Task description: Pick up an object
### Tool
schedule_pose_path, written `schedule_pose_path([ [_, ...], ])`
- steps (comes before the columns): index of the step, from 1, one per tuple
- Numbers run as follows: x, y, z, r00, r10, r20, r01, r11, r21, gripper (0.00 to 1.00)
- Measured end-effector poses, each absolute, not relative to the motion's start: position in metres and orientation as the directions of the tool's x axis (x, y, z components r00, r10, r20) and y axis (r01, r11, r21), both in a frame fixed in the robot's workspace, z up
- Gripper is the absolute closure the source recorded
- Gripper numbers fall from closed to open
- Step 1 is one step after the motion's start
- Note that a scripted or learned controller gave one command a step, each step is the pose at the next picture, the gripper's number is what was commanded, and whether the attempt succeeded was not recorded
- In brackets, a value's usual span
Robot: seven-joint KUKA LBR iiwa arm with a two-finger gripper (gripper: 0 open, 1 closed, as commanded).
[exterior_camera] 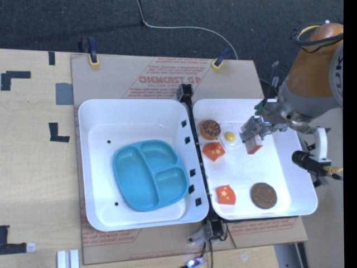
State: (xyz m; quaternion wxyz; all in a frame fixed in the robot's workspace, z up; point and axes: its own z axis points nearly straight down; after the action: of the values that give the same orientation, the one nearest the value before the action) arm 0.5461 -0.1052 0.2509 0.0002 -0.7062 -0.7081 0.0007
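On the bench, two shallow white bins sit side by side on a brown cardboard sheet (167,82), which is clamped at its far edge by two clips, one at left (92,56) and one at right (221,58). Left bin (95,116): one blue divided plate (149,173) with three compartments, lying flat near the middle. Right bin (290,155): a brown ring-shaped doughnut piece (210,129) close to the divider; a small yellow object (229,136) just beside it; an orange-red block (213,151) directly in front of the doughnut; a red block with a yellow star mark (225,195) near the front wall; a round brown cookie-like disc (263,195) to its right. Grey arm with an orange band (312,60) enters from the right; its gripper (252,136) hangs over the far middle of the right bin. A small red item (254,147) shows at the fingertips, apparently pinched between them, though the contact is too small to confirm. A black cable (167,27) runs across the dark floor behind the bench.
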Motion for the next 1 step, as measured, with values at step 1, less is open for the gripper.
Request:
schedule_pose_path([
  [1, 0.5519, -0.0454, 0.2428, -0.005, 1.000, 0.000, 1.000, 0.005, -0.002, 1.00],
])
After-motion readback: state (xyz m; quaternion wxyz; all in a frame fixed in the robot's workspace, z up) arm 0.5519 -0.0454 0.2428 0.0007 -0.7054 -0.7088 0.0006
